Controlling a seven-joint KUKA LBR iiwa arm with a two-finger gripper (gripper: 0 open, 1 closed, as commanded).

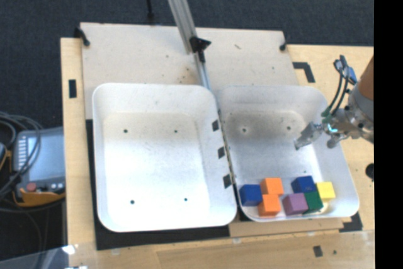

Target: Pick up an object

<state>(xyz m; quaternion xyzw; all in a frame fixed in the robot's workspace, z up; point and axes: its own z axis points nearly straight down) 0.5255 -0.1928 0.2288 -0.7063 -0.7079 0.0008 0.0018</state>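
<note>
The blocks (286, 195) sit huddled along the right bin's (264, 101) near wall, so the hand (318, 134), fingers spread and pinching nothing, hangs above that bin's right side, apparently poised to drop toward them.

At the right edge of the scene, a small part of the arm (364, 90) shows: a rounded grey body with a patch of orange at its far upper corner. Thin dark cables (340, 82) loop from near the orange patch toward the wrist, one with a greenish tint. The claw (313, 134) is pale grey metal, small and angular, reaching left from a cluttered wrist block of grey and dark parts.
</note>
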